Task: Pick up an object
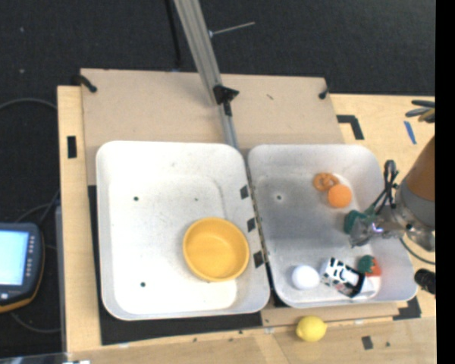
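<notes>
From the camera view we see two white bins side by side. The left bin point(136, 173) carries a yellow bowl point(215, 249) toward its five o'clock corner. The right bin point(288, 173) bears the loose pieces: an orange ball point(339, 196) at about two o'clock of that bin, touching a smaller orange piece point(325, 180) just up and left of it; a white ball point(305, 277) at six o'clock; and, just right of it, a black-and-white toy point(341, 274) beside a small red and green piece point(368, 265) near the five o'clock corner. A yellow lemon-like object point(311, 328) lies outside the bins on the bench point(182, 112), at six o'clock of the right bin.

The gripper point(362, 229) comes in at three o'clock of the right bin, low over the bin floor between the orange ball and the black-and-white toy. A teal-green part sits at its tip; we cannot tell whether that is a held object or part of the tool, nor how wide the gripper stands.

We judge the pick not yet shown as done: nothing is visibly lifted, and every object we can name rests in place. Closing on something and raising it remain.
</notes>
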`<state>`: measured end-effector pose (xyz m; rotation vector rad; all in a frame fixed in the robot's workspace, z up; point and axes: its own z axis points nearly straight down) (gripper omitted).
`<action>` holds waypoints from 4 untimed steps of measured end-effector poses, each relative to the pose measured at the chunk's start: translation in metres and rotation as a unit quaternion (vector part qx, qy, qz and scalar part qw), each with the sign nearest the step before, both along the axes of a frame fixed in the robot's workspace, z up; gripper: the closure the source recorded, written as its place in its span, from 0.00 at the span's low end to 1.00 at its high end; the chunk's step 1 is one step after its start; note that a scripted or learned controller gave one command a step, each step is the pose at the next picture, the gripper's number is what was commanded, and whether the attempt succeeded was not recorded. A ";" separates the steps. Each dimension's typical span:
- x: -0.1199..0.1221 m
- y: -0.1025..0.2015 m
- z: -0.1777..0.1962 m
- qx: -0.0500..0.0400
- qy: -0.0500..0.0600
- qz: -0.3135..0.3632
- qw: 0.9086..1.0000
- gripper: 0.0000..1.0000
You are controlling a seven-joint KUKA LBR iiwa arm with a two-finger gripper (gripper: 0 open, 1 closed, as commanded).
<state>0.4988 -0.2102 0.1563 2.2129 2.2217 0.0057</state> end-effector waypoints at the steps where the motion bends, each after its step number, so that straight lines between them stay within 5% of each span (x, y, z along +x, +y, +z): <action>1: 0.003 -0.008 0.062 -0.001 -0.001 0.000 1.000 1.00; 2: 0.004 -0.009 0.081 0.000 0.002 0.000 1.000 1.00; 4: 0.049 0.090 0.102 0.001 0.002 0.002 1.000 1.00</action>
